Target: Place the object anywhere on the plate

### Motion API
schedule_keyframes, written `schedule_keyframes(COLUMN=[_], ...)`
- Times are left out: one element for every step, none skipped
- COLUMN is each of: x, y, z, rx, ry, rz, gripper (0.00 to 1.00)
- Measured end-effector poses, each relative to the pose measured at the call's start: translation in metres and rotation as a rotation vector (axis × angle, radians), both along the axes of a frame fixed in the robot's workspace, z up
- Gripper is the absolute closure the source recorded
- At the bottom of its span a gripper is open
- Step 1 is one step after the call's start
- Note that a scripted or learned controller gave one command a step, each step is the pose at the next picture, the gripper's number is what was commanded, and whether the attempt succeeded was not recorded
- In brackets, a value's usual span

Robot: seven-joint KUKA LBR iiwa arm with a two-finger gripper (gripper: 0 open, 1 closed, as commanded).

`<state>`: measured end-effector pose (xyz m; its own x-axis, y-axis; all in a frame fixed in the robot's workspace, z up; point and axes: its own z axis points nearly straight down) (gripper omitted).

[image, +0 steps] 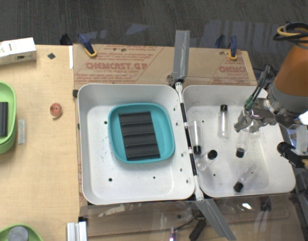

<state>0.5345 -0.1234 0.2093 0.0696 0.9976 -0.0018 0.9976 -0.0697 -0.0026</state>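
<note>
A teal square plate [115, 134] lies in the left bin [93, 159], and a dark ridged block [138, 134] rests on its middle. Several clear vials with black caps lie scattered in the right bin [274, 179]: one [223, 122] near the back, one [196, 134] along the left wall, one [245, 176] near the front. A short vial [240, 151] sits just below and in front of my gripper [246, 123], which hangs over the right bin's right half. I see nothing held in it.
A metal divider [181, 54] rises behind the seam between the bins, with cardboard [123, 64] at the back. On the wooden bench to the left are stacked green bowls [5, 134], a small red disc [55, 109] and a white box [13, 50].
</note>
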Motion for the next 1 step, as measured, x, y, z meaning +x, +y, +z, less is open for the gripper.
schedule_keyframes(x=[0.0], y=[0.0], z=[0.0001], rx=[0.0], ry=[0.0], rz=[0.0], gripper=[0.0])
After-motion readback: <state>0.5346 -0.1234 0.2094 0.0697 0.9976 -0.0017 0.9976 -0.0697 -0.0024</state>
